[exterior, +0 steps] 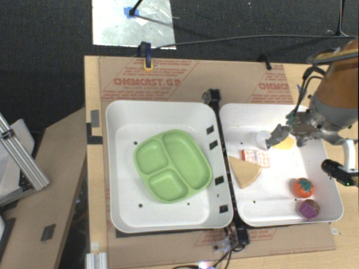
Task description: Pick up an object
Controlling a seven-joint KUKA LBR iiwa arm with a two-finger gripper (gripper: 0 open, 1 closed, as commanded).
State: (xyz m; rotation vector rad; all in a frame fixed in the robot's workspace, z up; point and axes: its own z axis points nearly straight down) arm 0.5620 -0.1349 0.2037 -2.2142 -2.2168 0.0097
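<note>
The right bin (331, 206) holds several small items. A tan wedge (245, 173) lies near its left wall, with a red-and-white packet (256, 157) just above it. Farther back sit a small white piece (262, 138) and a yellow piece (285, 144). An orange round fruit (303, 188) and a purple item (308, 208) rest in the front right corner. My gripper (287, 135) hangs low over the back of this bin, right by the yellow and white pieces, and partly covers the yellow one. I see nothing held in it.
The left bin (120, 167) carries a green divided plate (172, 165). A black divider with clips (220, 167) runs between the bins. The grey and orange arm (336, 94) fills the right bin's back right side. A black part (338, 171) sticks out at the right rim.
</note>
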